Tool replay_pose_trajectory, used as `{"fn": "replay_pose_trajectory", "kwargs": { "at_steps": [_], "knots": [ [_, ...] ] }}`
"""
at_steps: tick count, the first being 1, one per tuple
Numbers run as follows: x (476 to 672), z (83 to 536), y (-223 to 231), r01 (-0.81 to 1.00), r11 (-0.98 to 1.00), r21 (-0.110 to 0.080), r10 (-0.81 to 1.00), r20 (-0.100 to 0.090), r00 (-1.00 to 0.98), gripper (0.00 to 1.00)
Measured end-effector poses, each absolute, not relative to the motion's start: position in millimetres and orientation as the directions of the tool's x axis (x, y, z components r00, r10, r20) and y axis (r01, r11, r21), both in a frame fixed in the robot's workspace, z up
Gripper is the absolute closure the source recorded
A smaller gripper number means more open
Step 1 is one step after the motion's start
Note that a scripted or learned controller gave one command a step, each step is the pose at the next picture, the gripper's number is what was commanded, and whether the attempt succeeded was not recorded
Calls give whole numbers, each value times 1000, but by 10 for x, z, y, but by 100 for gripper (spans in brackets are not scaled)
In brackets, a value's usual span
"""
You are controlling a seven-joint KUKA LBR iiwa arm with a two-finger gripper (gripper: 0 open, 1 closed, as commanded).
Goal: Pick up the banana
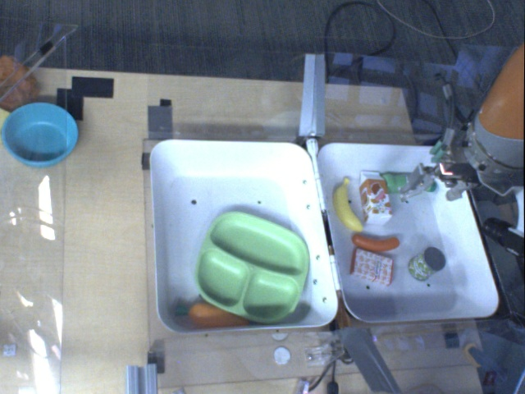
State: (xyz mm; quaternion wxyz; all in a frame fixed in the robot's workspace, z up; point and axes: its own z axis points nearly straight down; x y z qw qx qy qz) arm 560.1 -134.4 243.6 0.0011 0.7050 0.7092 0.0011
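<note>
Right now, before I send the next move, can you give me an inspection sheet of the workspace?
Surface: wooden bench bearing a left bin and a right bin.
Job's things: banana lying in the right bin by its left wall, untouched.
Clutter: right bin also has a carton, sausage, red packet, small can; left bin has a green tray with a carrot at its near edge.
Grippers: end effector over the right bin's far right, apart from the banana.
Cables: black cable and a thin wire on the floor behind.
Surroundings: blue bowl on the bench at far left.
</note>
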Motion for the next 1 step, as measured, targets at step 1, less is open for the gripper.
{"fn": "replay_pose_trajectory", "kwargs": {
  "at_steps": [1],
  "knots": [
    [6090, 1849, -626, 988, 154, 4, 988, 0, -154, 0]
  ]
}}
